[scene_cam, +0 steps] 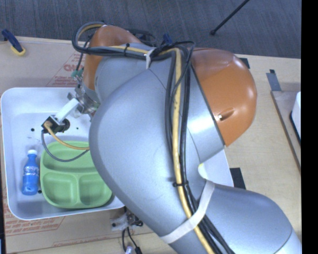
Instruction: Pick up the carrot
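I cannot tell the hand's opening; seemingly low in the left bin, it may seize the green tray or blue bottle instead of the carrot.

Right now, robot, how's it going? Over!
Gripper over white bin, near green tray. Blue bottle beside tray. Carrot: cannot tell where. Arm hides much of the bin.
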`<state>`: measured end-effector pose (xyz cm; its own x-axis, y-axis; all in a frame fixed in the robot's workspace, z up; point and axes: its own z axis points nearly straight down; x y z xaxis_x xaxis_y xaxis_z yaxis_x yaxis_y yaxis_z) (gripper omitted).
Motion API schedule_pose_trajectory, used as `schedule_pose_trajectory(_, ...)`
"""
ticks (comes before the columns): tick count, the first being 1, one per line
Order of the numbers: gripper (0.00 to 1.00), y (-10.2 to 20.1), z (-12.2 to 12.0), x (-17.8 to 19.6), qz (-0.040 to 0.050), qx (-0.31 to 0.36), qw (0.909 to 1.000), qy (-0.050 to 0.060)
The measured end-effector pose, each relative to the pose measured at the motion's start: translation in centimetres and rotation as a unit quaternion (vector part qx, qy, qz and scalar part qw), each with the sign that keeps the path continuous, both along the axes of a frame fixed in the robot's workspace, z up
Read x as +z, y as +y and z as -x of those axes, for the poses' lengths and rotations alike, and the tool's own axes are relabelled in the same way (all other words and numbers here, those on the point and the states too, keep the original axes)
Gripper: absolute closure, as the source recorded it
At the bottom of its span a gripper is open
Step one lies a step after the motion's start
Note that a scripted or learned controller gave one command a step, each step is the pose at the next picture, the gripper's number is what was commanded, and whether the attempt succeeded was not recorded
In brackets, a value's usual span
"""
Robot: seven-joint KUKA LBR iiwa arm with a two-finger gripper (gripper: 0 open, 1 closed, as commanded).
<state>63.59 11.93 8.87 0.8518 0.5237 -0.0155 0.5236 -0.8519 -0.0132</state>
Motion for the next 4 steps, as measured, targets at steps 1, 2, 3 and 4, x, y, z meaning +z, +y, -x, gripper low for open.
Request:
schedule_pose_trajectory(1, 1.0, 0.4, 0.1, 1.1, -0.0022, 0.009, 0.9999, 0.006)
schedule_pose_trajectory(2, 1.0, 0.8, 0.3, 1.9, -0.0039, 0.018, 0.9998, 0.013)
schedule_pose_trajectory(3, 0.0, 0.8, 0.3, 1.9, -0.0043, 0.018, 0.9997, 0.014)
schedule_pose_trajectory(4, 0.0, -7.1, 1.0, 10.8, 0.0, 0.024, 0.9997, -0.01)
